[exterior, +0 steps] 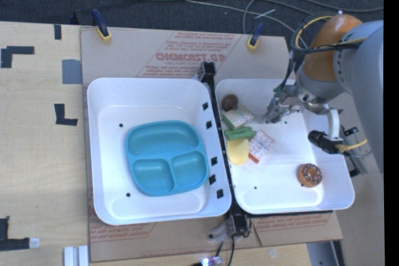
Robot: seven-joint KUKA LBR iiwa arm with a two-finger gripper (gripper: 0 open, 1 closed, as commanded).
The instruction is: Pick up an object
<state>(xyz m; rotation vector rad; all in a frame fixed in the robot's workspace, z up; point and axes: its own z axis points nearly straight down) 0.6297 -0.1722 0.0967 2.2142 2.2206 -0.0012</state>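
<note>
From above, the end effector (277,110) hangs low inside the right bin (336,199); whether it is parted or closed, I cannot tell. Likely targets cluster just left of it: a brown ball (230,101), green piece (239,133), yellow block (237,151) and packet (260,145). A donut (310,175) lies well apart; a blue tray (167,156) sits in the left bin (103,134).

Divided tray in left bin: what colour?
Light blue tray, plain, seen in the camera view.
</note>
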